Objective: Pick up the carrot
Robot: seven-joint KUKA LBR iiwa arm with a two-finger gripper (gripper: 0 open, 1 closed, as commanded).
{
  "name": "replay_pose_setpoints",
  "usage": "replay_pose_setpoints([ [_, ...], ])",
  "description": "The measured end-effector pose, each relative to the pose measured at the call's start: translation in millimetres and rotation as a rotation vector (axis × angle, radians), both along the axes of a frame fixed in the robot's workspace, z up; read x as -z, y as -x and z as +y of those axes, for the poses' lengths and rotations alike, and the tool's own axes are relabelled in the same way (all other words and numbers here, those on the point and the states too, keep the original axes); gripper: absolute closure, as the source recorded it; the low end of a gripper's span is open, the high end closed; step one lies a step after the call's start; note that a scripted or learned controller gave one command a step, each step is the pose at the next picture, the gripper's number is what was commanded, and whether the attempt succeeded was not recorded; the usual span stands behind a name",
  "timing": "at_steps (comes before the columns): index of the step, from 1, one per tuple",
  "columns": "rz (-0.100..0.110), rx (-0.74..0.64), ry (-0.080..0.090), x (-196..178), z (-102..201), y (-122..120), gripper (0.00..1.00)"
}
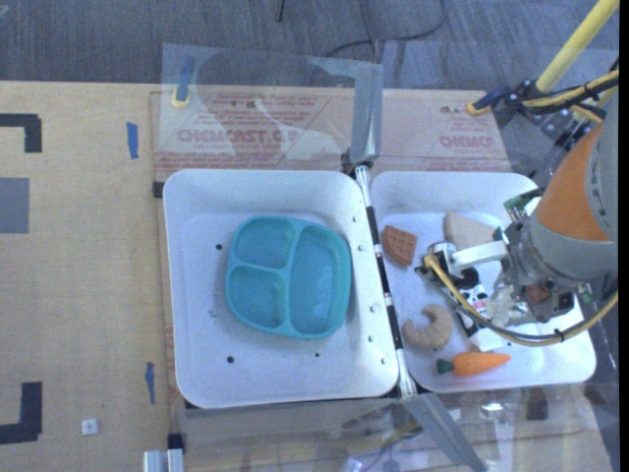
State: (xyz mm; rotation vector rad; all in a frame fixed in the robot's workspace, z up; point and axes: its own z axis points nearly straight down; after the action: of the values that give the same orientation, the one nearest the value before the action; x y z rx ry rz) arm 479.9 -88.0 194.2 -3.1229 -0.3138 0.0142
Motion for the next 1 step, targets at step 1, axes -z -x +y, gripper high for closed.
replay_pose_setpoints([
  [1,-0.012,-0.065,-0.005,108.2,-3.8,-1.9,1.00],
])
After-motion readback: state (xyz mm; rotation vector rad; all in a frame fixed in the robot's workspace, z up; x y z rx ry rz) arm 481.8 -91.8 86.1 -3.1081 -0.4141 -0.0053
